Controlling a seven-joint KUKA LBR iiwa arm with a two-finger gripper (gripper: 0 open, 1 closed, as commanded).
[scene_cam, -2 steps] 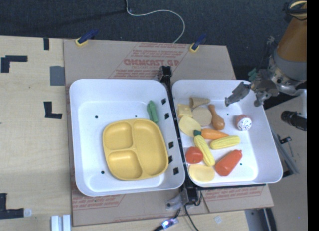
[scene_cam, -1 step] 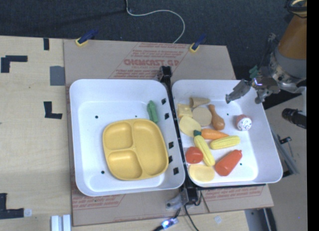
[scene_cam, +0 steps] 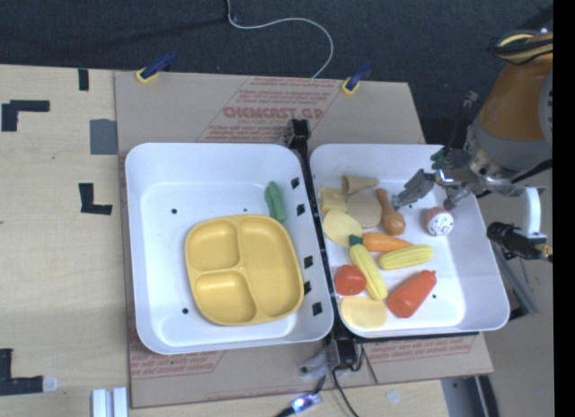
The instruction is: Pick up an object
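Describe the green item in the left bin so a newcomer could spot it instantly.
Look in the left bin, which holds a yellow tray. Just past the tray's far right corner, near the wall shared with the right bin, lies a small green vegetable. It is the only green, slender thing in that bin, separate from the heap of toy food next door.

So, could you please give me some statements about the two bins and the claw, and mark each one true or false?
1. The yellow divided plate lies in the left bin. True.
2. The green pepper lies in the right bin. False: it lies in the left bin, beside the plate.
3. The claw hovers over the right bin. True.
4. The claw holds the corn cob. False: the corn lies in the bin, apart from the claw.
5. A tomato lies in the right bin. True.
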